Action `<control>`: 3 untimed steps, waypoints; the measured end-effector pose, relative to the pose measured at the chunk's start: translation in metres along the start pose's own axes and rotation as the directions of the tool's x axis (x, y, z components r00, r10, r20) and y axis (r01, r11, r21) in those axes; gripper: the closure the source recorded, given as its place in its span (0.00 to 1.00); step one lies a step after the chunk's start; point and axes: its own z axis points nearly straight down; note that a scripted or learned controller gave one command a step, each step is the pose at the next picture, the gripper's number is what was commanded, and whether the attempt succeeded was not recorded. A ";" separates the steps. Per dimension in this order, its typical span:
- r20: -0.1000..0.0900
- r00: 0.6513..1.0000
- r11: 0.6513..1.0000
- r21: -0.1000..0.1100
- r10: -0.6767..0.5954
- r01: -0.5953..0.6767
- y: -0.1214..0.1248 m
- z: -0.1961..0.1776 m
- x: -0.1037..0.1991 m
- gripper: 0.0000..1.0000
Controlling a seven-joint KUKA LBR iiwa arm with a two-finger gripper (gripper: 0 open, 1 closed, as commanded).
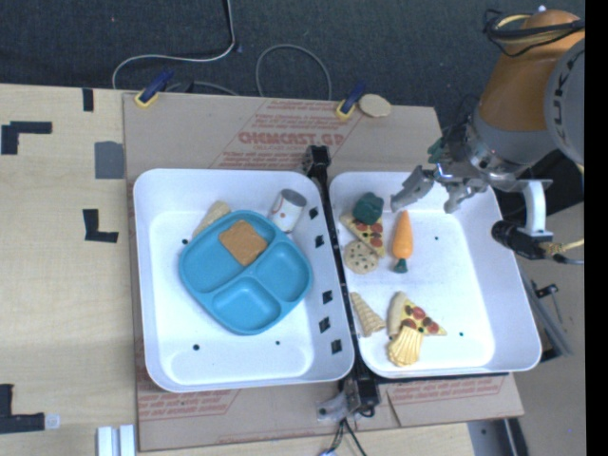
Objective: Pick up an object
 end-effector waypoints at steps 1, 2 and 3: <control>0.002 1.000 1.000 0.004 0.002 -0.002 0.017 0.089 -0.029 0.00; -0.004 1.000 1.000 -0.002 0.002 -0.002 0.037 0.149 -0.033 0.00; -0.002 1.000 1.000 -0.009 -0.001 0.001 0.038 0.135 -0.032 1.00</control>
